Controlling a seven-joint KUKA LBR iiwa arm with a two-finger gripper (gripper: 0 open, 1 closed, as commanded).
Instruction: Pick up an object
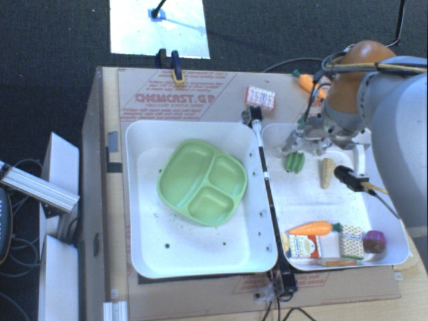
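The claw [302,141] hangs low over the far end of the right bin [384,209], directly above a small green ridged vegetable [294,161] whose long axis runs roughly toward the camera. Whether the claw is spread or closed I cannot tell. The vegetable lies just below the claw on the bin floor, apparently not gripped; a cone [326,172] sits just beside it.

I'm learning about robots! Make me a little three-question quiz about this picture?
1. True or false: the light green divided plastic plate lies in the left white bin.
2. Which lies closest to the robot's hand? A) small green ridged pickle toy B) orange toy carrot C) purple round toy
3. Fill in: the beige cone lies in the ___ bin.

Key: 1 true; 2 A; 3 right
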